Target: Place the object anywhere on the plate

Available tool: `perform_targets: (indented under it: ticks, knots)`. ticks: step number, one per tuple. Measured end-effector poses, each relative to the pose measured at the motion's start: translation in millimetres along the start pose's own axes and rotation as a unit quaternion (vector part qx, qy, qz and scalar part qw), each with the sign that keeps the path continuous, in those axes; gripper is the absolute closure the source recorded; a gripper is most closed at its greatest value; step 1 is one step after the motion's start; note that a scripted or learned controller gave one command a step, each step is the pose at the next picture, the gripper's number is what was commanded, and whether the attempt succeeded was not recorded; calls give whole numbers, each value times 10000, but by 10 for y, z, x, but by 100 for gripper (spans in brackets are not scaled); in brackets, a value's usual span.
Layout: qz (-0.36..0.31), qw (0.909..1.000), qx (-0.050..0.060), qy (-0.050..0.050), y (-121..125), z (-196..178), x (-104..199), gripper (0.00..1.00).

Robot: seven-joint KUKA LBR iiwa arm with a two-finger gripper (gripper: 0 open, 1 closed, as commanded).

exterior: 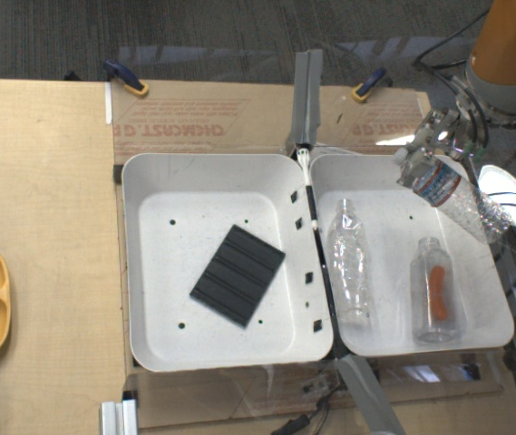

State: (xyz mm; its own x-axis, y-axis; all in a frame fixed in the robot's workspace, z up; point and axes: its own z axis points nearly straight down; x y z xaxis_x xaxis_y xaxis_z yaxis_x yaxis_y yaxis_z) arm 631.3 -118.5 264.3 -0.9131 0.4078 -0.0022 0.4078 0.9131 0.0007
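The left bin (149, 188) holds the black ridged plate (238, 275), well away from the gripper across the divider. The carry there is long, and I judge the main risk is the thin, crumpled bottle (452, 193) slipping or swinging loose on the way, or rolling off the ribbed plate once let go. It could also clip the two clear bottles (350, 261) lying in the right bin (375, 338) just below the gripper. The gripper (439, 148) appears nearly closed, pinching the crumpled bottle by its labelled end, the body hanging down and away at a slant.
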Motion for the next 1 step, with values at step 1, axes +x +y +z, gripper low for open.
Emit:
perform_targets:
  ticks: [1]
  knots:
    - [-158, 9999, 1, 9, 448, 303, 7, 100]
